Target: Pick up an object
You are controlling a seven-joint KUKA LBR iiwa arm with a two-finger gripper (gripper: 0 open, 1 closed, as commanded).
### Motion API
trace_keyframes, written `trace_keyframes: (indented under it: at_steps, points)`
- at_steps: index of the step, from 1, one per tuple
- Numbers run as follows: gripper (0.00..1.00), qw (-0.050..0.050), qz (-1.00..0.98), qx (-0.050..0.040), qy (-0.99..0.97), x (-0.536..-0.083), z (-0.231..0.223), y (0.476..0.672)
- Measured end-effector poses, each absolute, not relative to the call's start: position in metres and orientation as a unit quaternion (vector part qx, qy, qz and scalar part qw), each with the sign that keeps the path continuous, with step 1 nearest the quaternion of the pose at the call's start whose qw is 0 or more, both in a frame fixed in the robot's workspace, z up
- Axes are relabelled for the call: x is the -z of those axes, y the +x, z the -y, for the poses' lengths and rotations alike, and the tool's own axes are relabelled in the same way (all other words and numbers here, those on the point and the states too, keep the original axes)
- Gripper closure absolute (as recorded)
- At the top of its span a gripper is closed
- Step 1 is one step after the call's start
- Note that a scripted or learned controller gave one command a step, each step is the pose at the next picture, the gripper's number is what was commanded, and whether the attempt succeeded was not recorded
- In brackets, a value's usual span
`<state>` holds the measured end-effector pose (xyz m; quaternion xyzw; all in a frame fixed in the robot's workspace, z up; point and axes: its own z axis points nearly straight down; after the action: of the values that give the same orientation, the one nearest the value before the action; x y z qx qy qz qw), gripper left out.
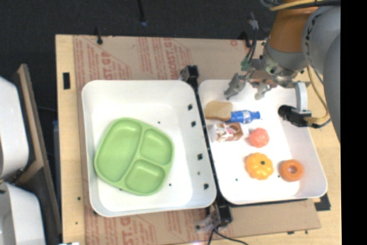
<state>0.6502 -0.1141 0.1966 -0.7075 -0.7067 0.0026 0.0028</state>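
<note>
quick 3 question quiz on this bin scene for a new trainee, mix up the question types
1. True or false: the green plastic divided plate lies in the same shallow white bin as the orange toy pumpkin.
2. Multiple choice: which thing lies nearest the two-finger gripper? A) the brown ring doughnut B) the tan bread-shaped piece C) the pink-red round toy fruit
3. Fill in: the small blue bottle with a white label lies in the ____ bin of the camera view.

Key: 1 false, the plate is in the left white bin and the pumpkin in the right white bin. 2 B. 3 right.
</note>
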Motion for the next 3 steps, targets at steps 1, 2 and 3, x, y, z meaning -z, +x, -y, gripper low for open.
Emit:
trace_keyframes:
  at_steps: [1,2,3]
  points:
    - [0.00,0.000,0.707,0.0003,-0.707,-0.202,0.114,0.652]
    - [0.00,0.002,0.707,-0.0016,-0.707,-0.142,0.116,0.659]
    - [0.00,0.001,0.707,-0.0011,-0.707,-0.099,0.116,0.658]
